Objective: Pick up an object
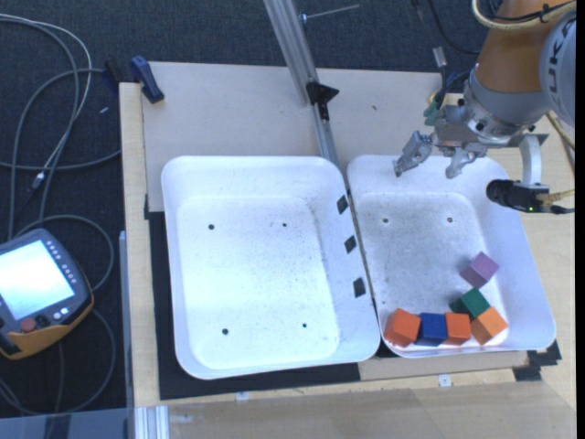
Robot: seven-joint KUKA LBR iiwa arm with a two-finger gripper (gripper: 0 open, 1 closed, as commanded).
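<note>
Hovering over the far edge of the right bin (512,273), gripper (431,160) with fingers (409,156) spread apart and nothing between them. Carrying it in from the right, grey arm with its orange band (521,26). Sitting clustered in the near right corner of that bin, well apart from the gripper: purple block (479,268), green block (474,302) just below it, then orange block (491,324), and along the near rim a smaller orange block (457,327), blue block (432,327) and a rounded orange piece (401,327), touching side by side. Lying alongside, left bin (183,245). Resting off the bench at left, lit-up handheld screen (37,286) with cables (55,90).
</note>
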